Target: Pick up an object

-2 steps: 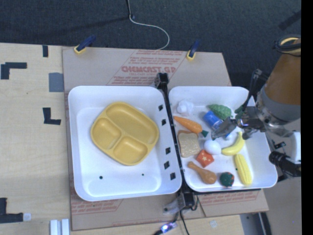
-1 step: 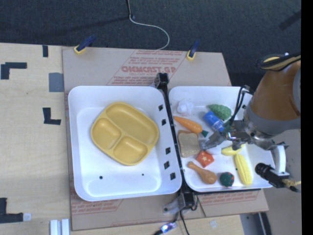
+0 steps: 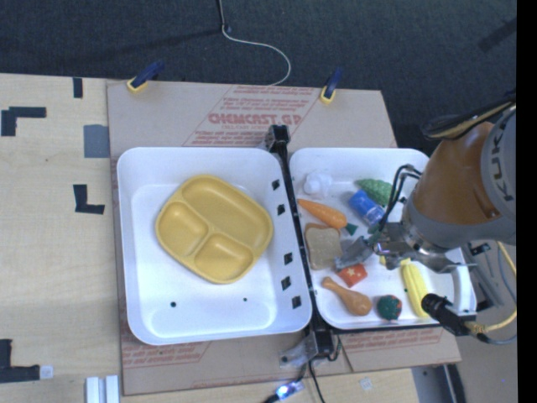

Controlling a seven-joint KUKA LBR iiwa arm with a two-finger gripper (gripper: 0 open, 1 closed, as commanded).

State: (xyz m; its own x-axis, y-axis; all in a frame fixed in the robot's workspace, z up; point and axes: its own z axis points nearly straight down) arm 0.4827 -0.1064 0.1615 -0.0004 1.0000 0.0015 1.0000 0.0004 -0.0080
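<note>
In the left of the frame you have the left white bin (image 3: 134, 225), holding a yellow three-compartment plastic plate (image 3: 214, 229). Nothing there is being worked on.

Moving right across the divider, the right white bin (image 3: 411, 156) holds the candidates: an orange toy carrot (image 3: 323, 214) near its left wall, a tan slice of toy bread (image 3: 321, 246) just below the carrot, and a tan drumstick-shaped toy (image 3: 348, 295) towards the lower edge. A small red block (image 3: 352, 274) lies between the bread and the drumstick.

The gripper (image 3: 367, 248) sits low in this bin, just above the red block and beside the bread. You cannot tell from here whether it is spread or closed, and nothing can be seen held in it. A blue toy (image 3: 365, 204) lies just above it, a yellow toy corn cob (image 3: 414, 282) to its right.

You are likely at the reach-and-grasp step. Next, the red block needs to sit squarely in the gripper before it closes and lifts straight up, clear of the bread
</note>
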